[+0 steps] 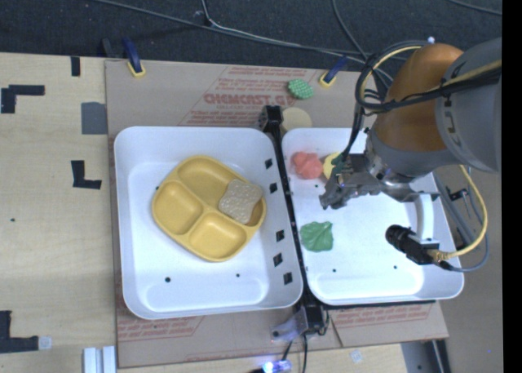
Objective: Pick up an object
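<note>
In the right bin (440, 286), three small things lie toward its left side: a pink lump (307, 164) near the upper left corner, a yellow piece (330, 166) just beside it on the right and partly hidden by the arm, and a green leafy piece (316, 236) lower down, near the divider between the bins. The claw (334, 197) sits right of the pink lump and above the green piece, pointing down and left; nothing shows between its tips, and whether it is open or closed cannot be told from this angle. The grey arm (469, 110) with its orange band (416, 94) fills the upper right of the frame. In the left bin (147, 281), a yellow divided tray (183, 204) holds a tan square sponge-like piece (241, 200) in its right compartment. A small green dotted object (300, 87) rests on the cardboard surface (179, 94) above the bins.
</note>
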